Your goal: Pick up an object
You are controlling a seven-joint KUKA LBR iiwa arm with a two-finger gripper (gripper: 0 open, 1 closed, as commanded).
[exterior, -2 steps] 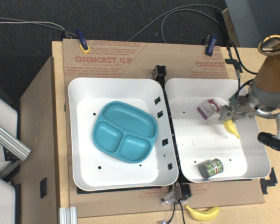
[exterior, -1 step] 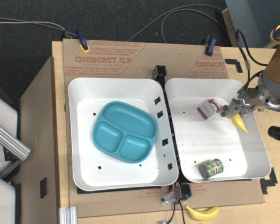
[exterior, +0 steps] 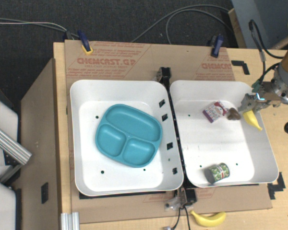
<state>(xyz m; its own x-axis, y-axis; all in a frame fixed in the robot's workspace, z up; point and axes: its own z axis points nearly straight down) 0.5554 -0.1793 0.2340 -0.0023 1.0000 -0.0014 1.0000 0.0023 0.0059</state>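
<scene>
The right bin (exterior: 259,171) holds a small purple and white packet (exterior: 213,111) near its back. A little brown object (exterior: 233,113) lies just right of the packet. A yellow banana (exterior: 253,120) rests against the bin's right wall. A green can (exterior: 217,172) lies on its side near the front. My gripper (exterior: 253,101) hangs at the bin's back right, directly above the upper end of the banana and right of the brown object. Nothing is visibly lifted.
The left bin (exterior: 81,128) carries a teal divided plate (exterior: 128,134). A black divider (exterior: 169,123) runs between the bins. Another banana (exterior: 210,218) lies on the bench in front of the right bin. Clamps and cables sit at the back.
</scene>
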